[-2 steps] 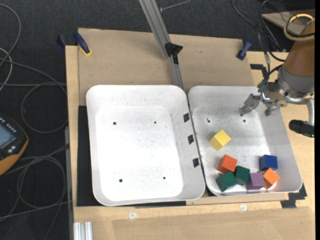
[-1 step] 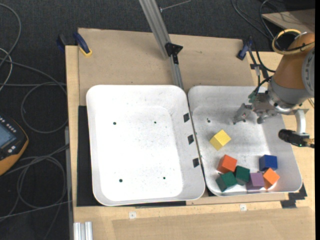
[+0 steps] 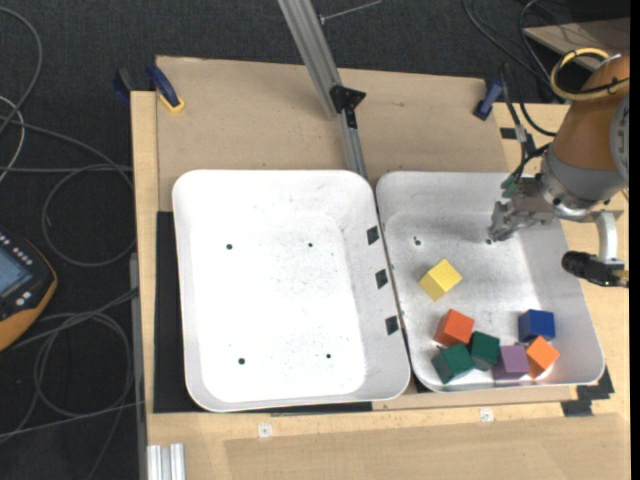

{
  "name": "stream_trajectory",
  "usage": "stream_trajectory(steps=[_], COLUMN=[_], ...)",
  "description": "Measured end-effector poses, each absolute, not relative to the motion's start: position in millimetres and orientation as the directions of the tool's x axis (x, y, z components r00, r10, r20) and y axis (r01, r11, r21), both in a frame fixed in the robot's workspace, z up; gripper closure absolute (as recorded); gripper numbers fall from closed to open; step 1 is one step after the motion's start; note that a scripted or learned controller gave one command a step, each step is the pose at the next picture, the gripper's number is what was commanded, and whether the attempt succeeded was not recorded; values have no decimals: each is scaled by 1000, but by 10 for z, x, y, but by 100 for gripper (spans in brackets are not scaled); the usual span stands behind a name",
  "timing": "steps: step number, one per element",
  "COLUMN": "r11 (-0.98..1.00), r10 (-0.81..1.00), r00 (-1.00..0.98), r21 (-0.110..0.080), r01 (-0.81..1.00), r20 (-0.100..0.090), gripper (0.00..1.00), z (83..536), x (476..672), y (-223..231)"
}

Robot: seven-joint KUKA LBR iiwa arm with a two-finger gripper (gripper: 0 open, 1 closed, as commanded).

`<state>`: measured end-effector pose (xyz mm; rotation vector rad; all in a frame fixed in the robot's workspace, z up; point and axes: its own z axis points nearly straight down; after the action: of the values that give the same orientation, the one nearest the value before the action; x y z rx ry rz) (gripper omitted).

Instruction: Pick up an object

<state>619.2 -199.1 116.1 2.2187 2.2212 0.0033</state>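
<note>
Seen from above, two shallow white bins sit side by side on a wooden bench [image 3: 420, 118]. Nearest the camera, along the front wall of the right bin [image 3: 585, 313], six small blocks crowd together: a dark green cube [image 3: 455, 362] touching a second green cube [image 3: 485, 349], a purple cube [image 3: 513, 360] just beside them, and an orange cube [image 3: 541, 353] at the right end of the row. Just behind these lie a red-orange cube [image 3: 456, 326] and a blue cube [image 3: 537, 324], the blue one touching the orange cube in front of it. A yellow cube [image 3: 440, 279] sits apart from the cluster, tilted cornerwise near the middle of the bin floor. The left bin [image 3: 200, 268] lies alongside, its floor marked with four dark dots and a dusting of specks.

Farther back, the grey arm with its orange band [image 3: 585, 128] reaches in from the right, its gripper [image 3: 500, 223] poised over the rear part of the right bin, well apart from the yellow cube and the cluster. Nothing shows between its fingers; whether they are spread or closed cannot be told from this angle. Beyond the bins, a grey metal post [image 3: 315, 43] slants up from the bench's far side, blue clamps [image 3: 165, 88] grip the back corners, and black cables [image 3: 60, 188] trail over the dark carpet.
</note>
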Motion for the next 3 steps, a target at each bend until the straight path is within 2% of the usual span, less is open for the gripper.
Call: stream_trajectory(steps=[2,3], r11=[2,4], r10=[1000,1000], r00=[-2,-4], r21=[8,-1], r01=[1000,1000], r20=[-2,2], gripper=[100,100], z=[2096,2121], x=[6233,6153], y=[-2020,-1574])
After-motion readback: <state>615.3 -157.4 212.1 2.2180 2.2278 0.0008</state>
